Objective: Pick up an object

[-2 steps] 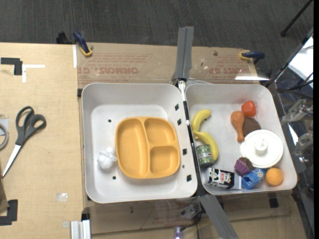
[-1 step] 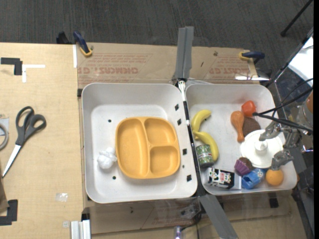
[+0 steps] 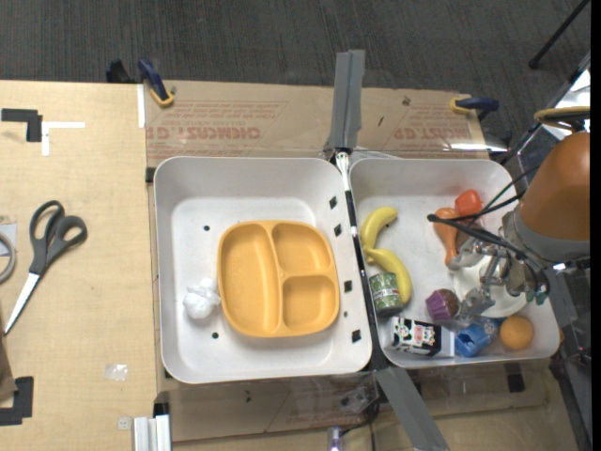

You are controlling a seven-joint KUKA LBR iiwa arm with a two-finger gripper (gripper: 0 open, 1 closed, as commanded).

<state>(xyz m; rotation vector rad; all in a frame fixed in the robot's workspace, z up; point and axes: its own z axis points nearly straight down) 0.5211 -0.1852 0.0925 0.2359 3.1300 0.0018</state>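
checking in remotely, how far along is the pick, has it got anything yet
Done: the claw is down in the right bin, over the clutter by the purple object and blue object. In hand: nothing visibly gripped. Left: grasp and lift. The bananas, orange ball and can lie untouched.

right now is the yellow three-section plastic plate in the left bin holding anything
Empty: all three sections of the yellow plate show bare yellow; the white crumpled lump lies beside it.

Purple object [image 3: 441,303], small, rounded, right bin, beside green can [image 3: 384,291]

Bench [image 3: 75,346] with bins [image 3: 178,346], scissors [image 3: 42,252].
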